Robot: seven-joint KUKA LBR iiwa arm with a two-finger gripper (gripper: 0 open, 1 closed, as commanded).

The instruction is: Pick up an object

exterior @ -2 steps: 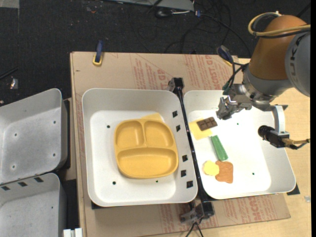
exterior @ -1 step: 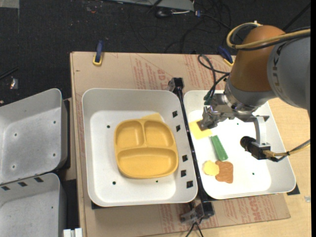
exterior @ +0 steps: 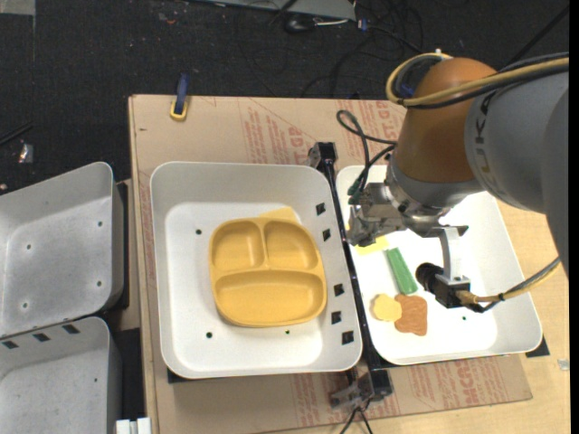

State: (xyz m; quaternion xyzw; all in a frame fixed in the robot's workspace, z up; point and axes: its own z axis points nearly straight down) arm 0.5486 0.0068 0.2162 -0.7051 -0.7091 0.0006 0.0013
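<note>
Eyeing the green stick (exterior: pixel 399 270) beneath my gripper (exterior: pixel 366 233): light, rigid, probably slick plastic; I'd pinch it across its narrow middle. Gripper's state: can't tell.

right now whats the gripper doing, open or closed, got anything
Gripper: cannot be told; it sits low in the right bin by the green stick, and nothing shows between its tips.

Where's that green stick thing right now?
The green stick lies in the right bin, just below the gripper, with a yellow piece beneath it.
</note>
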